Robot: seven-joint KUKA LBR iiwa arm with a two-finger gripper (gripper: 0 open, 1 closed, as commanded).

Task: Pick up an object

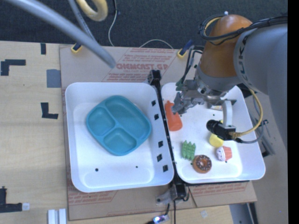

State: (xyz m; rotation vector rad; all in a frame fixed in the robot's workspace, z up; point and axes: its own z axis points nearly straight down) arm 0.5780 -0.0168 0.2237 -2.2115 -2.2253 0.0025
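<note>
Teal three-compartment plate (pixel 118 124), smooth white bins (pixel 77 139), ridged green block (pixel 188 150)

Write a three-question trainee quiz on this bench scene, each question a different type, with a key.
1. True or false: the blue divided plate lies in the right bin.
2. Multiple choice: which object lies nearest the gripper? A) the donut B) the orange piece C) the green piece
3. Fill in: the blue plate has ___ compartments.

Key:
1. False; it lies in the left bin.
2. B; the orange piece lies by the divider, just below the gripper.
3. Three.
</note>
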